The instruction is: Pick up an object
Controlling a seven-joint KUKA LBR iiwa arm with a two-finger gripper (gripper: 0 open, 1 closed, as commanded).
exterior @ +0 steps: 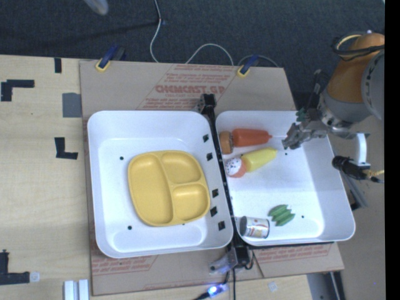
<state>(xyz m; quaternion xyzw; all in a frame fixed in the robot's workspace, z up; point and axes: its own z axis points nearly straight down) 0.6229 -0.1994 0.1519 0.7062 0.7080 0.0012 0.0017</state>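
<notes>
Dark carpet lies behind a pale wooden surface [37, 186] on which a cardboard sheet [187, 86] carries two shallow white bins side by side. At the upper right rim of the right bin [312, 192] hangs the gripper [294, 139], small and dark; whether it is released or clenched cannot be told, and nothing shows between its tips. Just left of it in that bin lies an orange carrot-like toy [247, 137], and below that, touching it, a yellow bottle with a red and white end [253, 160]. Near the bin's front edge lie a green pod-like piece [282, 214] and a silvery can [255, 228]. A yellow divided plate [167, 187] sits in the left bin [106, 142].
</notes>
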